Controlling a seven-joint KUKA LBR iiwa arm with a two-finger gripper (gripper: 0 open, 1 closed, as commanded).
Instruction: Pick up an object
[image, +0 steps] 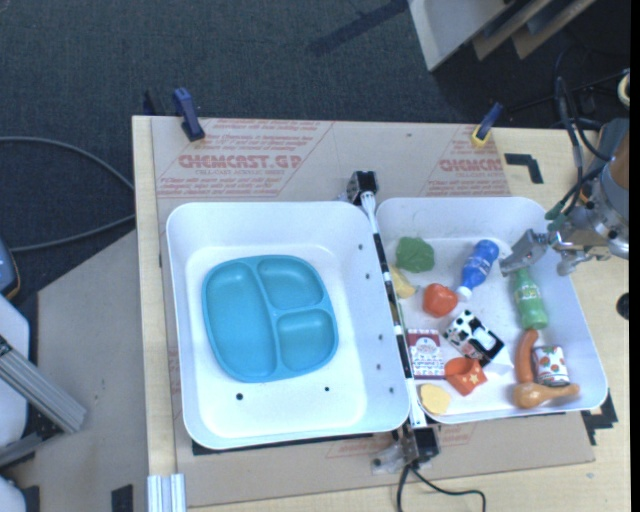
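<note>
The right bin (590, 345) holds several small items: a green leafy toy (415, 252), a blue bottle (479, 265), a green bottle (528, 302), a red tomato (439, 298), a black-and-white cow toy (472, 333), a red box (424, 350), an orange carrot (526, 355) and a small can (551, 365). My gripper (543, 258) hangs over the bin's upper right part, just above the green bottle's cap and right of the blue bottle. Its fingers are spread open with nothing between them.
The left bin (190, 240) bears a blue divided plate (270, 315). A red pepper piece (464, 374), a yellow slice (434, 398) and an orange gourd (545, 394) lie along the right bin's front. Blue and yellow clamps sit at the bench's back edge.
</note>
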